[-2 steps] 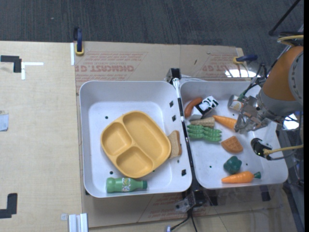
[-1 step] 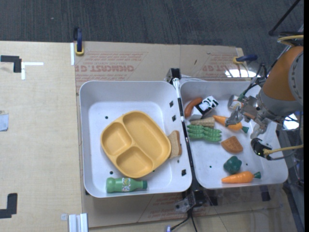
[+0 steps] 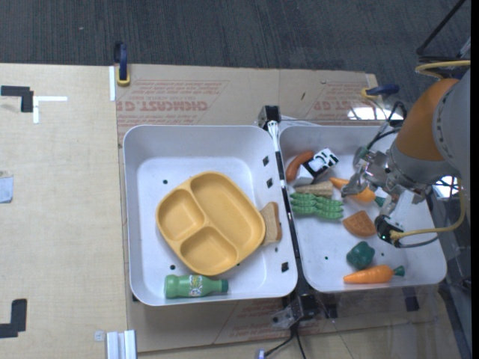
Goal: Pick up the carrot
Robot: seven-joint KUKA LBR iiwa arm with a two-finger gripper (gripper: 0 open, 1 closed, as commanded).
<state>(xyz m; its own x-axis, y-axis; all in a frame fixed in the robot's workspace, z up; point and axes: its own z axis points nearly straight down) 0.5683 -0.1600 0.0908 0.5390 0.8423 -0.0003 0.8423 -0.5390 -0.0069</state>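
The carrot (image 3: 368, 276), orange with a green leafy end pointing right, lies flat near the front edge of the right bin (image 3: 419, 264). My gripper (image 3: 364, 176) hangs over the middle of that bin, well behind the carrot and apart from it. Directly under and beside the gripper sits a small orange pointed piece (image 3: 358, 194); the view does not settle whether the gripper touches it.
The right bin also holds green pea pods (image 3: 316, 205), a red sausage (image 3: 298, 163), a black-and-white item (image 3: 323, 160), an orange wedge (image 3: 359, 224) and a green broccoli (image 3: 361, 255). In the left bin are a yellow divided plate (image 3: 211, 221), a bread slice (image 3: 271, 223) and a green bottle (image 3: 196, 285).
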